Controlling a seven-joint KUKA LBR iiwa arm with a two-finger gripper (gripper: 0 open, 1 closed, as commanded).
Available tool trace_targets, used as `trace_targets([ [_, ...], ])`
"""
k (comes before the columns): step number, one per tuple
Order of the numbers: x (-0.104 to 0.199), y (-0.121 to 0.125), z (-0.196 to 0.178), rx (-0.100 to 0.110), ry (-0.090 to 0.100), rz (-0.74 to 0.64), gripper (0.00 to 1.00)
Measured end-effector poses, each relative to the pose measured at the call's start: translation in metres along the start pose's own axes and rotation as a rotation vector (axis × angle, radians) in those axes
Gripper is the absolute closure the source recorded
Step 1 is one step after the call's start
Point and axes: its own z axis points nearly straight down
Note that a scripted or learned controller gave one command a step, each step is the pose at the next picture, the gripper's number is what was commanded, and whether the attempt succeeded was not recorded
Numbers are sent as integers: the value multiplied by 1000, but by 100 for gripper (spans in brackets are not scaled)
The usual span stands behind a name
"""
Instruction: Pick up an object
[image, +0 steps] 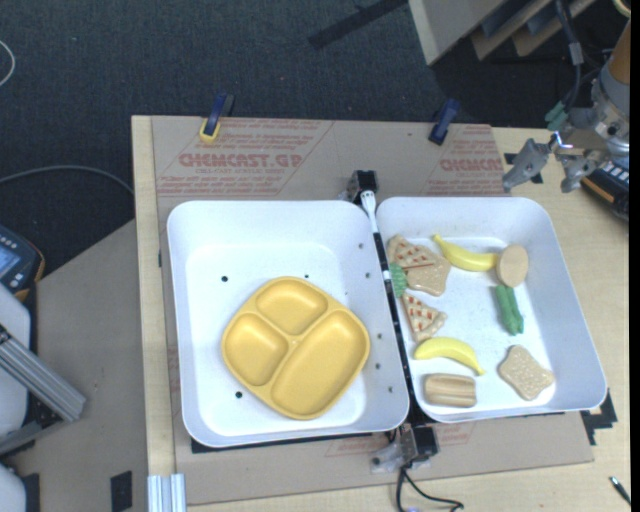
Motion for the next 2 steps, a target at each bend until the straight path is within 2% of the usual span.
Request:
trace_targets([
  [1, 0, 1, -11, -4, -2, -1, 100],
  [2, 92, -20, 67, 8, 5, -7, 100],
])
